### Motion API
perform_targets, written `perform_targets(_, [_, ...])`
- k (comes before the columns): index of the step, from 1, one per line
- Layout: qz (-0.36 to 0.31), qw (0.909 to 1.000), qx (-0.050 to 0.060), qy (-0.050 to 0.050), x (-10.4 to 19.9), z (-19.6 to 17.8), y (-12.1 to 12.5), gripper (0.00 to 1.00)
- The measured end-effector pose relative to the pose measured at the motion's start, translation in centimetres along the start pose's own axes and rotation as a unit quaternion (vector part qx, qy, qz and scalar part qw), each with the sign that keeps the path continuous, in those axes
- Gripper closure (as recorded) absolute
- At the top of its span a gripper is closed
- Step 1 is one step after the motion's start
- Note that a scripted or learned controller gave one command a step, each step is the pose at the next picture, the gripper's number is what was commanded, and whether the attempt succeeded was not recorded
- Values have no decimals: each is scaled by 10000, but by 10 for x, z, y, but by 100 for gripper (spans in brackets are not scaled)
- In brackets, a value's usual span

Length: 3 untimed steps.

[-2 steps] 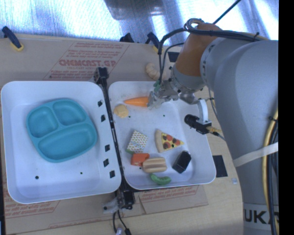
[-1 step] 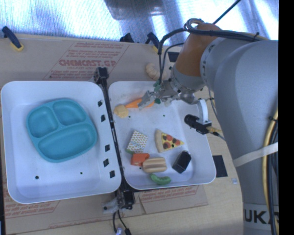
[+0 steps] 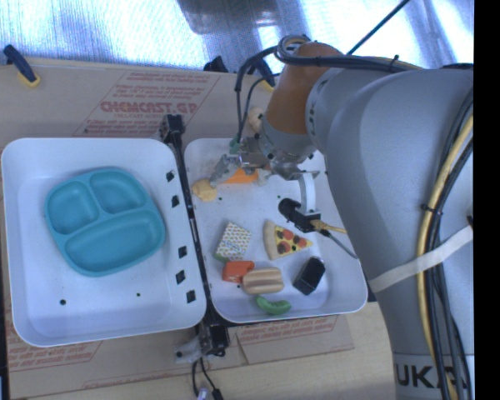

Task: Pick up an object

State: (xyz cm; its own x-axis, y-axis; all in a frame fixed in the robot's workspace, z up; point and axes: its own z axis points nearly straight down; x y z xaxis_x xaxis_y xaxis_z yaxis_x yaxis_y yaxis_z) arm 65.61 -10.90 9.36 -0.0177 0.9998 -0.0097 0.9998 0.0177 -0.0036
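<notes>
My gripper (image 3: 233, 167) is low in the upper part of the right bin (image 3: 343, 294), right at an orange wedge (image 3: 246, 175); I cannot tell whether it pinches anything. The wedge looks like a light, stiff plastic toy, likely slick, best taken across its narrow sides. A yellow piece (image 3: 204, 190) lies just beside it, lower left.

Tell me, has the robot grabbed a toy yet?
Not yet, as far as I can see. The gripper is down at the back of the right bin, right by an orange piece. The pizza slice, hot dog and other toys lie loose. Lifting one is left.
</notes>
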Motion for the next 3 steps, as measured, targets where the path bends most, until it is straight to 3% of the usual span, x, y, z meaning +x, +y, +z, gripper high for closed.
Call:
perform_targets(1, [2047,9788,43,52,-23,3,-1,0])
perform_targets(2, [1412,9900,21,57,6,2,0,0])
perform_targets(3, [1388,9903,40,57,6,-8,0,100])
